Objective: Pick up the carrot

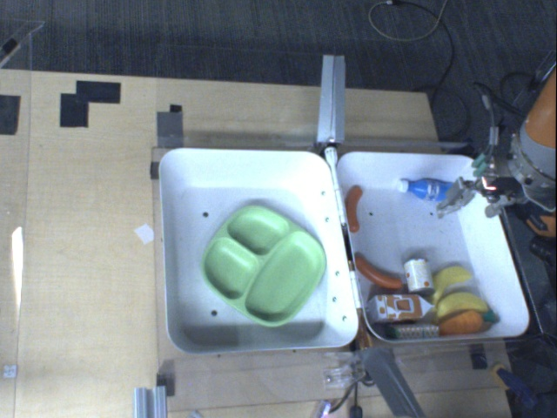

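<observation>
The carrot (462,322), short and orange with a green end, lies in the front right corner of the right bin (505,259). It rests against a yellow banana (462,303) and a brown carton (401,307). My gripper (474,200) hangs over the far right side of that bin, well behind the carrot and just right of a blue bottle (426,187). Its fingers stand apart with nothing between them.
In the right bin, a reddish sausage (353,209) lies by the divider and another sausage (379,273) beside a small can (419,274), with a second banana (452,279) nearby. The left bin (183,233) holds a green divided plate (264,264).
</observation>
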`<state>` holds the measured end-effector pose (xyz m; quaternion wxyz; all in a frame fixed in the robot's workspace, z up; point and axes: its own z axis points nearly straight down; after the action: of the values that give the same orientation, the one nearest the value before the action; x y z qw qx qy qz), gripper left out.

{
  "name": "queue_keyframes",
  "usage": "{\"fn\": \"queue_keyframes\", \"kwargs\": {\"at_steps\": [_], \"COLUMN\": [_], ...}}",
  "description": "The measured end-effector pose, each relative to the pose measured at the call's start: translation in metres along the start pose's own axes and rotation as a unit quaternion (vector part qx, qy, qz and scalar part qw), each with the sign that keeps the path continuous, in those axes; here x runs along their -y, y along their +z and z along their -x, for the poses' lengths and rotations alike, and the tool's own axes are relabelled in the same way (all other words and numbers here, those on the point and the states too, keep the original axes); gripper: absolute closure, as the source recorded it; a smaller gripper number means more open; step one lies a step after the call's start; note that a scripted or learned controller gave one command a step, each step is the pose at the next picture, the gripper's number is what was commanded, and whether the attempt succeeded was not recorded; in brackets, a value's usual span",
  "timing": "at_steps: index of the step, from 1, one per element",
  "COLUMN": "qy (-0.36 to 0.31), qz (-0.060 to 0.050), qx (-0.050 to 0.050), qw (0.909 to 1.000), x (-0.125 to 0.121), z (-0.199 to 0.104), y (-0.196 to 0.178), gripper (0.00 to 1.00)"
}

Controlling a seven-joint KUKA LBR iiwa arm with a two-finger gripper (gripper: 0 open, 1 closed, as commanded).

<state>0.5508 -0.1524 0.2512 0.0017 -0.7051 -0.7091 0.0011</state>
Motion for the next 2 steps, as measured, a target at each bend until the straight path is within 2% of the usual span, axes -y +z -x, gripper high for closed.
{"fn": "queue_keyframes", "kwargs": {"at_steps": [1, 2], "qy": [-0.084, 0.004], "qz": [0.0, 0.002], "qx": [0.0, 0.0], "qw": [0.9965, 1.0], "x": [0.02, -0.062], "z": [-0.022, -0.031], "y": [0.147, 0.126], "gripper": [0.0, 0.0]}}
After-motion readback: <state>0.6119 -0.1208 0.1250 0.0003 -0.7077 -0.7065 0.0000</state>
